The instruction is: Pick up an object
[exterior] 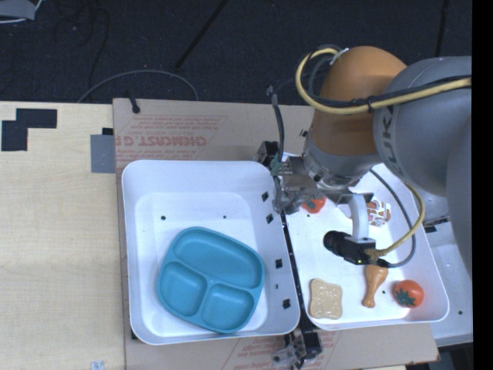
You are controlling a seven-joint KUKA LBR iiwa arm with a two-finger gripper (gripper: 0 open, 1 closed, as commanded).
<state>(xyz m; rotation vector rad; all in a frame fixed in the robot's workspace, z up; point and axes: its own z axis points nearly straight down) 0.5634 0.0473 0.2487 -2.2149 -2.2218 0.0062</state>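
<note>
Hiding: arm (362, 122) covers the right bin's (435, 295) far end
Gripper (296, 195): finger state cannot be told
Half-hidden: 1 red object (313, 204) beside gripper
Right bin: 1 toast (326, 298), 1 drumstick (374, 282), 1 tomato (408, 293)
Left bin (142, 199): 1 blue tray (210, 278)

A blue divided plate (210, 279) lies in the left white bin (146, 183).

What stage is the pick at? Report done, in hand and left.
Done: the arm has reached into the right bin, with the tool low at its upper left corner beside a small red object.
In hand: nothing visibly; its grip is hidden.
Left: grasp and lift. The toast, drumstick and tomato lie untouched; the blue tray sits in the left bin.
</note>
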